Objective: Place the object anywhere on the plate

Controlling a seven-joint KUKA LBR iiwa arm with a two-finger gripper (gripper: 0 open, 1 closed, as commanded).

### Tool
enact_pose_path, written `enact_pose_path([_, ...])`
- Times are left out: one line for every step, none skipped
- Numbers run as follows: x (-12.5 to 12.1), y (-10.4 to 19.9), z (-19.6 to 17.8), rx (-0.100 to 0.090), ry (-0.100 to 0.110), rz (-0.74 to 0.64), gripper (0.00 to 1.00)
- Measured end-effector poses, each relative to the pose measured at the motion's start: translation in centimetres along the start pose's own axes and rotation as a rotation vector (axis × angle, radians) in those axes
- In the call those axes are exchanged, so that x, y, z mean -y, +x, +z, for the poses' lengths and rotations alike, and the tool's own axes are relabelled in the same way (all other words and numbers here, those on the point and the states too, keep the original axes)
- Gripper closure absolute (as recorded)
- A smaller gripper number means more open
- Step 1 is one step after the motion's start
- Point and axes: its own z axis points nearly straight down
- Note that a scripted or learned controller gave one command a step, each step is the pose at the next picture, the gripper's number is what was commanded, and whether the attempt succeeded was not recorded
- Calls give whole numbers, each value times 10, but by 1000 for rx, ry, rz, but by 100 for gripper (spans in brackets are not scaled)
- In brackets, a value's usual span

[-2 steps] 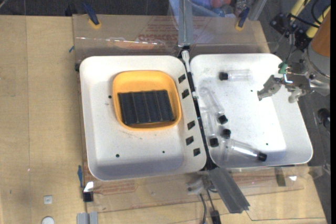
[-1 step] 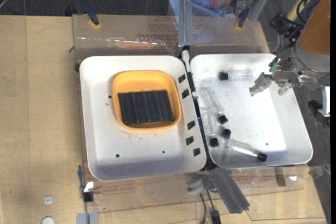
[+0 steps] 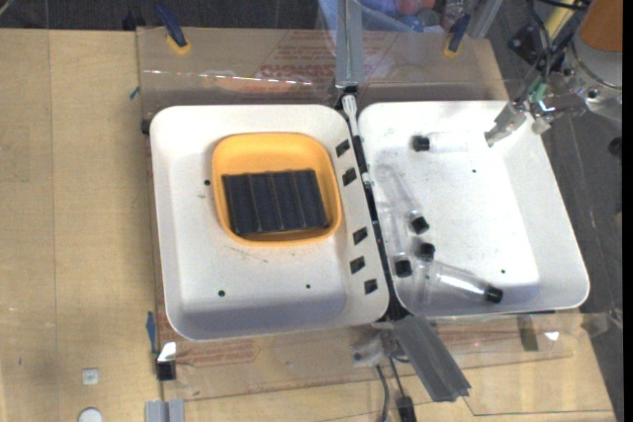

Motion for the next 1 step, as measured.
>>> enact_pose_path([-7,-31,-12,1,-1,-276,0])
